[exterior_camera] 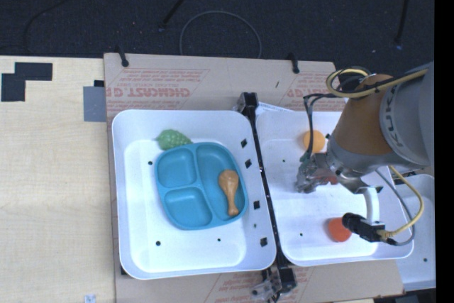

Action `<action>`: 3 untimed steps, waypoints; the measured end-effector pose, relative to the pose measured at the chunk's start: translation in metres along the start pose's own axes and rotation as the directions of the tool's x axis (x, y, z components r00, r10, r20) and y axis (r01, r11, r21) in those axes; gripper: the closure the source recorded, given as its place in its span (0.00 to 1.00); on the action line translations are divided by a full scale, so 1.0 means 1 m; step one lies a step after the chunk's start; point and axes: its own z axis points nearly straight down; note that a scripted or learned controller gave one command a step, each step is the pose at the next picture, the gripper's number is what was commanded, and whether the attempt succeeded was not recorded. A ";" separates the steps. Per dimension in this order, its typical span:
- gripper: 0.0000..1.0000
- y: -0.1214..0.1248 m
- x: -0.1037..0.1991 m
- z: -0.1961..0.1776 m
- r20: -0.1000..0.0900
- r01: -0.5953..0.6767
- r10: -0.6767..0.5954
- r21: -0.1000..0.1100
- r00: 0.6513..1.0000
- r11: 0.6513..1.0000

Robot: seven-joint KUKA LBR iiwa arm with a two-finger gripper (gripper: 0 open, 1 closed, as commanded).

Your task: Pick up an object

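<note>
My gripper (pixel 306 179) hangs low over the middle of the right bin (pixel 312 252), under the orange band of the arm. A small orange ball (pixel 314 140) lies just behind it toward the bin's far wall. A red-orange round object (pixel 338 230) rests near the bin's front right, partly behind a black fitting on the arm. In the left bin (pixel 135 238) sits a blue divided plate (pixel 198 184) with a toy chicken drumstick (pixel 230 189) in its right compartment, and a green leafy toy (pixel 173 138) lies by the plate's far left corner.
A black divider (pixel 259 181) runs between the two bins. Cables loop from the arm over the right bin's right side. Brown cardboard (pixel 184 85) lies under the bins, and a pale wooden bench top (pixel 50 181) extends to the left.
</note>
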 end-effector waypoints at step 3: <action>1.00 0.014 0.001 -0.116 0.001 0.008 -0.008 -0.003 1.000 1.000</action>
